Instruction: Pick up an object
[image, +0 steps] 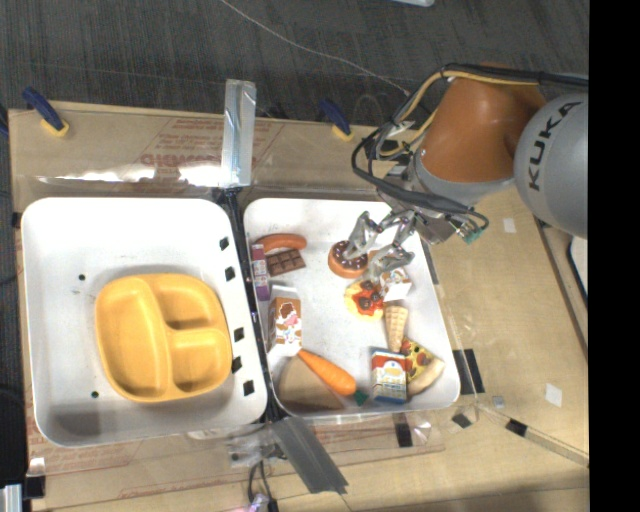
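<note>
Over on the left, we've got the left bin (40, 300) holding just a yellow divided tray (160, 333). Moving across to the right bin (320, 215), it's toy food everywhere: a sausage (280, 242), a chocolate bar (285, 263), a small carton (287, 322), a carrot (327, 372) lying on a bread slice (300, 392), then an ice cream cone (397, 322), a juice box (388, 376) and a pizza slice (425, 365).

The gripper (380, 240) is down in the bin's upper right, right by the donut (347, 260), fingers look spread and we don't see anything pinched between them. We're guessing the donut is the target. Probably light hard plastic, kinda slick and rounded, so it could squirt out. Best bet is pinching across the ring, or one finger through the hole.
</note>
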